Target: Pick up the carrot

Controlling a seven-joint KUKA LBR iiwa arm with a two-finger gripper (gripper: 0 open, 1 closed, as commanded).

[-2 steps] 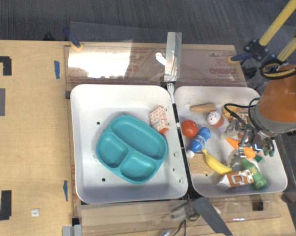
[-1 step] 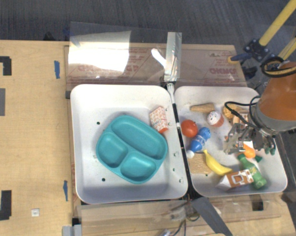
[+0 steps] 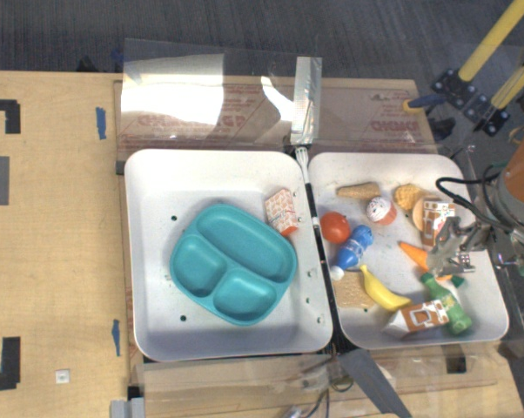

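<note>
The carrot (image 3: 412, 252) is a small orange cone lying in the right bin (image 3: 493, 325), right of centre, pointing left. Its right end is hidden under my gripper (image 3: 448, 251), which hangs low over that end of the carrot. The grey arm with its orange band (image 3: 516, 177) comes in from the right edge. Metal parts and cables hide where the gripper meets the carrot.
Crowding the carrot in the right bin are a banana (image 3: 382, 291), a blue bottle (image 3: 353, 246), a red tomato (image 3: 335, 227), a brown carton (image 3: 433, 217), a juice carton (image 3: 421, 317) and a green item (image 3: 456, 318). The left bin (image 3: 149, 233) holds a teal divided plate (image 3: 233, 262) and a small box (image 3: 281, 210).
</note>
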